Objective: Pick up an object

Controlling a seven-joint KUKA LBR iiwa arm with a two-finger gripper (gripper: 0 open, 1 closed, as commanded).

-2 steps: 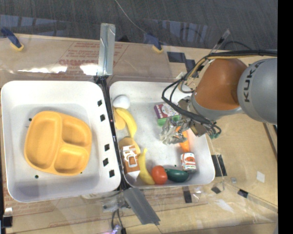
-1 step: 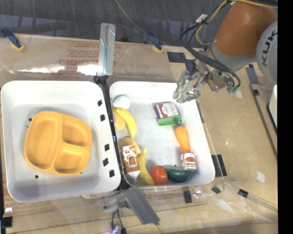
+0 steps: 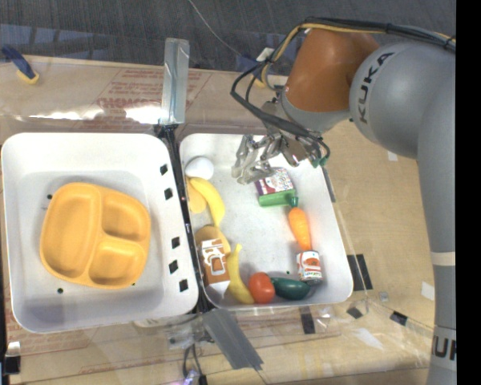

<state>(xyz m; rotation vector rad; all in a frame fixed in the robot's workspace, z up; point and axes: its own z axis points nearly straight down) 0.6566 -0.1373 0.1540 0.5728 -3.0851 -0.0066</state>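
Metal claw (image 3: 252, 160) hangs spread and holding nothing, just beside the small carton (image 3: 275, 188).

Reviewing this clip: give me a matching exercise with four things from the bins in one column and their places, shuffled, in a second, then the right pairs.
Things:
1. yellow tray
2. carrot
3. white egg
4. tomato

Places:
A. right bin, far left corner, above the banana
B. left bin, lying alone
C. right bin, near edge, between a banana and a green vegetable
D. right bin, right side, below the small carton

Pairs: 1-B, 2-D, 3-A, 4-C
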